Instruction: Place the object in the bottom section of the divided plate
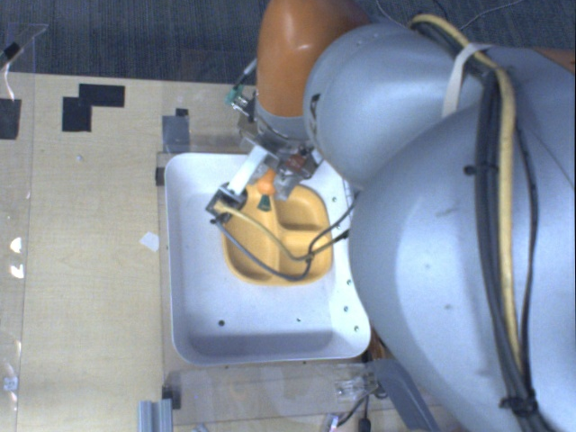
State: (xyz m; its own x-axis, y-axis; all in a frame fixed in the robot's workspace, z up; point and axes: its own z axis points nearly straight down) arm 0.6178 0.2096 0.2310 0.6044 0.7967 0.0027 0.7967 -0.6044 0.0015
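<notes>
Gripper (261, 190) sits low over the yellow plate (270, 264) in the white bin (193, 331). Small orange-and-green object (265, 187) is right at the tips, over the plate's upper edge; can't tell if it's actually pinched or how wide the claw is. Risk, I'd say: release here lands it in the top section, or it bounces off a divider ridge.
</notes>
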